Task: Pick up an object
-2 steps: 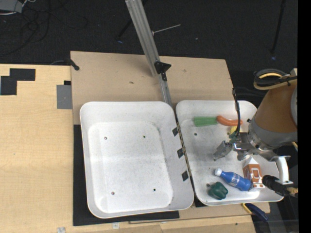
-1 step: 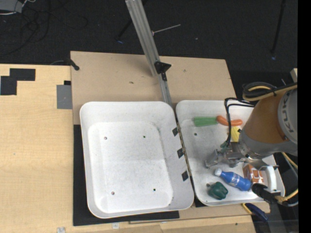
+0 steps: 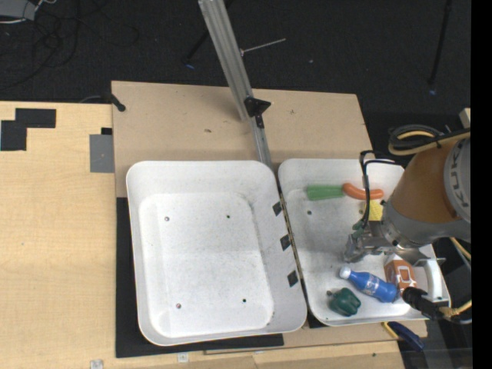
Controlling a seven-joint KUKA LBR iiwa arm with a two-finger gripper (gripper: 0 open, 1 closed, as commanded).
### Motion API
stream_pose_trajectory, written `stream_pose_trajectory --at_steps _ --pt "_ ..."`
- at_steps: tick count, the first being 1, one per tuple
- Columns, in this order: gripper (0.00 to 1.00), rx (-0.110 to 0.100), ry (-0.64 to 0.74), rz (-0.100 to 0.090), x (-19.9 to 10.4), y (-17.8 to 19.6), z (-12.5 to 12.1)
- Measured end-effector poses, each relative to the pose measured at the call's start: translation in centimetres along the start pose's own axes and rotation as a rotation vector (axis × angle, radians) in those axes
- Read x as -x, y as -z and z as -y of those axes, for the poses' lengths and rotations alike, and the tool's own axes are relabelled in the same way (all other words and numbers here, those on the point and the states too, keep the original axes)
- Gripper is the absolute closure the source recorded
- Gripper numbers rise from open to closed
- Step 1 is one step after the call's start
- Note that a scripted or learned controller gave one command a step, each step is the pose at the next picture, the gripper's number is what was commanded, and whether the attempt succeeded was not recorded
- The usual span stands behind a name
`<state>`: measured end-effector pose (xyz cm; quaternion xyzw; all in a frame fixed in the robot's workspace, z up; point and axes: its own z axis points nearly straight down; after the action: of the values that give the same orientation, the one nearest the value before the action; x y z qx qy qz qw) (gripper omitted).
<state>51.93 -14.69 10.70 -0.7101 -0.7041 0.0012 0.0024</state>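
Note:
The right bin [image 3: 323, 229] holds several small objects. A green and orange carrot-shaped toy [image 3: 334, 192] lies near its back wall. A blue bottle with a white cap [image 3: 370, 284] lies near the front, with a dark green lump [image 3: 344, 302] beside it at the front edge. A small yellow piece [image 3: 374, 211] shows next to the arm. A brown and white item [image 3: 400, 271] rests at the right, partly under the arm. My gripper [image 3: 360, 244] hangs low over the bin's middle, just above the blue bottle's cap.
The left bin [image 3: 204, 244] stands beside the right one, with black clips [image 3: 284, 241] along the shared rim. A slanted metal rail [image 3: 231, 60] rises behind the bins. Cables [image 3: 411, 137] lie at the right.

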Motion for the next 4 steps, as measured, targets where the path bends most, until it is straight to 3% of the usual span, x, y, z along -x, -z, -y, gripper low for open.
stream_pose_trajectory --at_steps 2,3,4 --pt "1.0 0.007 0.005 0.002 0.9 10.6 0.9" --pt "1.0 0.005 0.009 0.002 1.0 12.8 0.8" --pt "1.0 0.005 0.013 0.0 -3.6 13.3 -1.8"
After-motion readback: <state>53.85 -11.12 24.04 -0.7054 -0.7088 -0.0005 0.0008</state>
